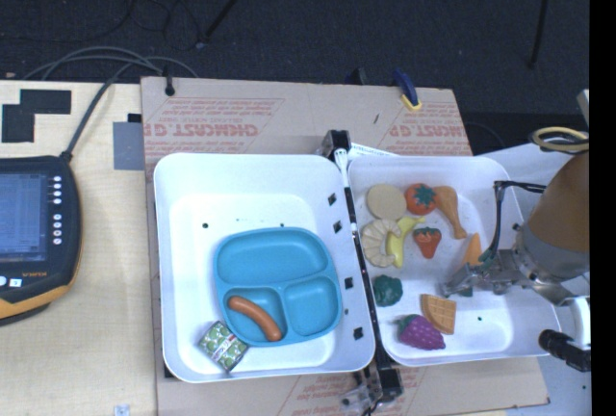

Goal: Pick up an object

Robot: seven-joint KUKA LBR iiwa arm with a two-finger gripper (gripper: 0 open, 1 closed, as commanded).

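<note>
plastic play food fills the right bin (500,332), and any piece of it would serve for the pick. closest to the tool (466,283) are the waffle wedge (439,312) just below and to its left, the purple grapes (421,332) beside that, and an orange carrot-like piece (473,250) just above. these look like hollow moulded toys: light, stiff, smooth-skinned and likely a bit slippery, nothing that would break under a pinch. the waffle wedge is flat and lies low on the bin floor, so i judge its two long edges the best place to take it; the grapes are lumpier and would sit better across their narrow middle. further left lie a dark green piece (388,290), a strawberry (427,240), a banana (398,242) against a ridged cream shell shape (379,245), a tomato (420,198), a drumstick (449,208) and a tan disc (386,202).

the arm (563,217) reaches in from the right, its wrist low over the right bin and the tool pointing left and down toward the bin floor. its dark metal fingers blur together, so i cannot tell how wide it stands, and i see nothing between them.

the left bin (192,183) holds a blue divided tray (279,265) with a sausage (255,317) in it and a small green packet (222,345) beside it.
</note>
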